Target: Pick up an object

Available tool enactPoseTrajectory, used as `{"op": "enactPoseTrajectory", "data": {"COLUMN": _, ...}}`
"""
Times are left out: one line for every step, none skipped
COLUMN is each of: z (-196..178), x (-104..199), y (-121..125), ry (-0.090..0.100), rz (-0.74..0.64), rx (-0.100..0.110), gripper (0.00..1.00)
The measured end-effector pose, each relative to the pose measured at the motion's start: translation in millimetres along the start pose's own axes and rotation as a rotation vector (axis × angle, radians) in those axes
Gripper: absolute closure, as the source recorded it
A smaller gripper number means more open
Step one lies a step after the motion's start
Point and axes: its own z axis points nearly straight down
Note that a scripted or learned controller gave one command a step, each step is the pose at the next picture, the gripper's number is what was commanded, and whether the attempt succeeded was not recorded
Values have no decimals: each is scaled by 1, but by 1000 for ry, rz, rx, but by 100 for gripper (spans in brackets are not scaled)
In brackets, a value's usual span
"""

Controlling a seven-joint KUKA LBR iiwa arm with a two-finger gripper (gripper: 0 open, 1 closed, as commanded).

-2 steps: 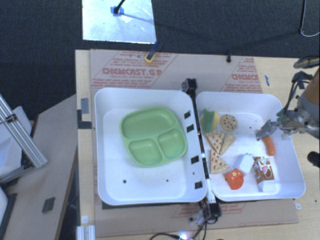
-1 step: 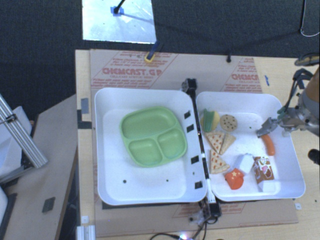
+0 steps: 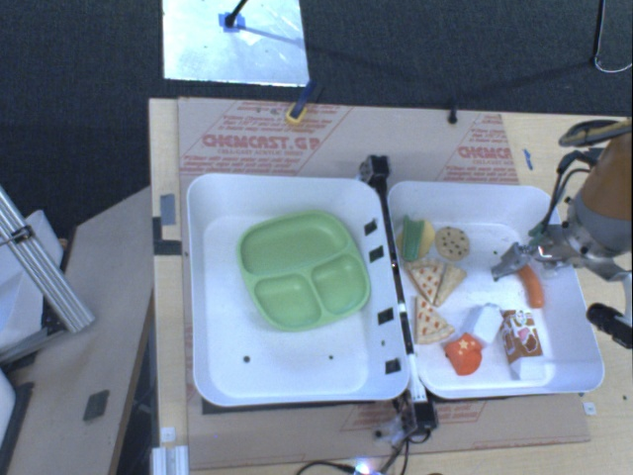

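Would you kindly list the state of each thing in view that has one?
Green divided plate: flat in the left bin, compartments bare.
Carrot: lying in the right bin, just below the gripper.
Small carton: lying on its side.
Cookie: lying flat.
Sandwich wedges: lying flat, grouped together.

A light wooden bench (image 3: pixel 326 122) carries a sheet of brown cardboard printed with red lettering (image 3: pixel 259 140), and 2 shallow white plastic bins sit on that sheet side by side, touching along a black hinged strip (image 3: pixel 390 285). The left bin (image 3: pixel 213 295) holds a pale green 3-compartment plastic tray (image 3: pixel 303 268). The right bin (image 3: pixel 564 369) holds small toy foods. A small yellow clip (image 3: pixel 296 114) lies at the far edge of the cardboard. A lower tan surface (image 3: pixel 99 295) adjoins the bench on the left.
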Motion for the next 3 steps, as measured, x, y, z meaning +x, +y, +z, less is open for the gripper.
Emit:
{"op": "enactPoseTrajectory", "data": {"z": 50, "x": 4, "y": 3, "ry": 6, "rz": -1, "rx": -5, "gripper": 0}}
{"op": "enactPoseTrajectory", "data": {"z": 38, "x": 2, "y": 3, "ry": 0, "rz": -1, "rx": -8, "gripper": 100}}
{"op": "enactPoseTrajectory", "data": {"z": -6, "x": 0, "y": 7, "ry": -3, "rz": 0, "rx": -8, "gripper": 100}}
